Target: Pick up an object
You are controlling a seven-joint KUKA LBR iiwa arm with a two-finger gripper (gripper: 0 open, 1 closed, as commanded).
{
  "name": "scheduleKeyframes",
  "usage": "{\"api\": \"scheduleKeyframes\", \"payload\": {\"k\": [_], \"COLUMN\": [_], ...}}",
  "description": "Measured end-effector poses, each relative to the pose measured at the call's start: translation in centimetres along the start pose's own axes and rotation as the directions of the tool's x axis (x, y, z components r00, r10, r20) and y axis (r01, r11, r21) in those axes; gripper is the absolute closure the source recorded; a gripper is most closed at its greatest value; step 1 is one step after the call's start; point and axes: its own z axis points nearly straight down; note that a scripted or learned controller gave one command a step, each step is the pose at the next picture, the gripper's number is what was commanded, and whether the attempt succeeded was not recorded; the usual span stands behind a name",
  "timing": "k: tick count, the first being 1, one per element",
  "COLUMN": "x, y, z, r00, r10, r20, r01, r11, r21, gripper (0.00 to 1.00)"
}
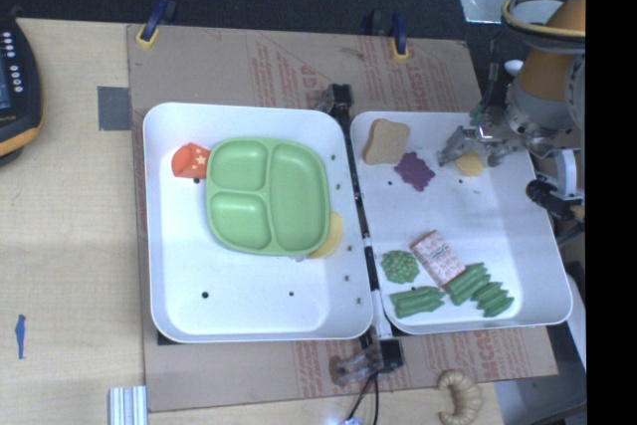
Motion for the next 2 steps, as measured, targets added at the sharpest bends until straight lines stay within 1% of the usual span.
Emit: {"api": "scheduleKeyframes", "payload": {"k": [1,2], "x": [0.0,1.1], "y": [-0.2,-4.6], "z": [-1.0,-7.0], "r00": [1.0,1.0], "r10": [-0.002,0.005], "r20": [0.0,-0.004], "r01": [0.002,-0.005], "r11": [1.0,1.0], "r21": [0.006,0.009], "gripper": [1.0,1.0]}}
